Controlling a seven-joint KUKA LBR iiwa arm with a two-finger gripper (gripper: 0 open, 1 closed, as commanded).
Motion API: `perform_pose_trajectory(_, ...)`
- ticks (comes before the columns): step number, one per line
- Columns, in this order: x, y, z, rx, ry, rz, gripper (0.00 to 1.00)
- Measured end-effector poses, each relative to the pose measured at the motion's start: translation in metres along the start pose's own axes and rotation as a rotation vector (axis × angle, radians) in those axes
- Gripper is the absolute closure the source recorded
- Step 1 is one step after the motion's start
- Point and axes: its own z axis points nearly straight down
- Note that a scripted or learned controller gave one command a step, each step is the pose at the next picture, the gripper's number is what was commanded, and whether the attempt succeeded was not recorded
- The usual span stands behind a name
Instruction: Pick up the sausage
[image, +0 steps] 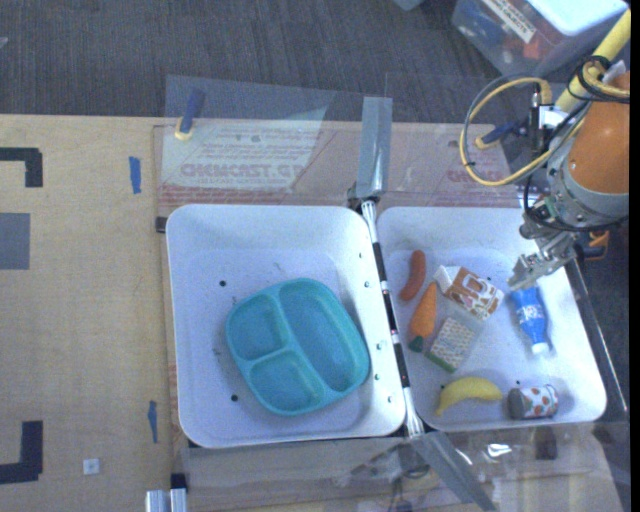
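**binwatcher:** Orange-brown, short and slightly curved, that's the sausage (414, 275). It lies in the right bin (590, 395), up against that bin's left wall in the far half, with the carrot (424, 312) just nearer and almost touching its end. Nothing is resting on top of it.

**kuka_fan:** And the pincer (533, 266)? Looks like it's over on the other side.

**binwatcher:** Yep, it hangs at the far right of the same bin, right above the top end of the blue tube (530, 318). Can't tell if it's spread or pinched, the tips are a blurry grey mess from this angle. Nothing is visibly between them, so I'd say it holds nothing.

**kuka_fan:** So we're at the approach step, grab not started?

**binwatcher:** That's my read. The sausage is well apart from the pincer, with the little juice carton (470, 292) sitting between them. Next move calls for travelling left across the bin, clearing that carton, then lining up across the sausage's short width and coming down.

**kuka_fan:** Tight spot though, wall on one side, carrot at the end.

**binwatcher:** Right, I'd guess the wall-side finger has little room, and a sloppy drop could nudge the carrot instead. The teal tray (296, 346) in the left bin (190, 300) doesn't matter here.
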Motion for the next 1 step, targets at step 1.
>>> perform_pose_trajectory(1,0.0224,-0.0332,-0.0414,0.000,-0.001,-0.033,1.00)
